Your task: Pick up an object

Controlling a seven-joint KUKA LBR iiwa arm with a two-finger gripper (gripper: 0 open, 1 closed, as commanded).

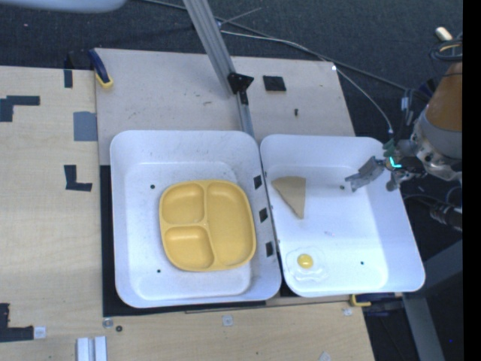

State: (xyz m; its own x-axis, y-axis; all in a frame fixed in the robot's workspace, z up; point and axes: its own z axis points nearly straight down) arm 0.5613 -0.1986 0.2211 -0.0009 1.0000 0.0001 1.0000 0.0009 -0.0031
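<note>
In the right bin (391, 235) lie two objects. A tan wedge-shaped piece (291, 193) rests near the bin's left wall, and a fried egg (307, 265) with a yellow yolk lies near the front left corner. My gripper (367, 174) hangs over the bin's upper right part, well to the right of the wedge and apart from both objects. Nothing shows between its fingers.
The left bin (131, 201) holds a yellow divided plate (207, 225). A slanted metal pole (214, 40) rises behind the bins. Cables run over the dark floor at the upper right. The arm's wrist (440, 138) sits beyond the right bin's rim.
</note>
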